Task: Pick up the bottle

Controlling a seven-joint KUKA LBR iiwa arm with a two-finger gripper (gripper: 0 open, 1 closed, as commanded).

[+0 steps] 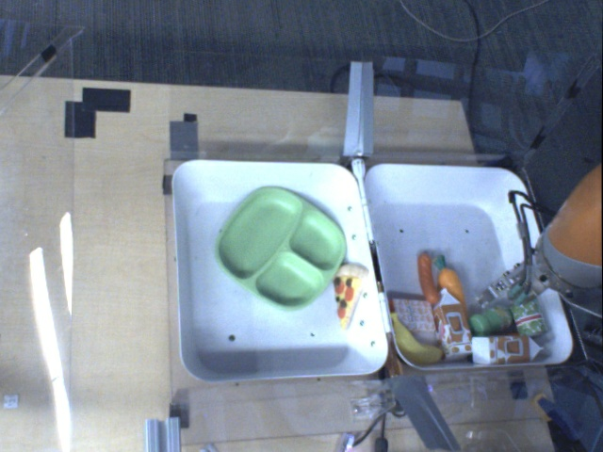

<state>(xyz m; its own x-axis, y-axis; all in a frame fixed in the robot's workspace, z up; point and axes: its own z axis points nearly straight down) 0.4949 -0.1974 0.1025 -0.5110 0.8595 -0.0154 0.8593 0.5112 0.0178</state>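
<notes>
In the near right corner of the right bin [443, 196], the gripper [510, 288] hangs low over a cluster of small things, reaching in from the right edge of the view under the arm's orange band [579, 219]. Whether its fingers are apart or together cannot be told; they blur into the clutter beneath them. The bottle [506, 320], green with a paler label toward its right end, lies on its side just below the gripper, close enough that they may be touching, though the picture does not settle it. Nothing can be seen between the fingers.

To the left of the bottle lie a carrot [450, 283] and a darker orange piece [429, 273] beside it, both pointing toward the far side. Nearer the front wall sit a small patterned carton [454, 326], a banana [415, 343] curved along the near left corner, and a white box [499, 349] against the front edge.

The left bin [203, 337] holds a green divided plate [282, 245] near its middle. A pizza slice [348, 294] leans against that bin's right wall, just beside the plate.
</notes>
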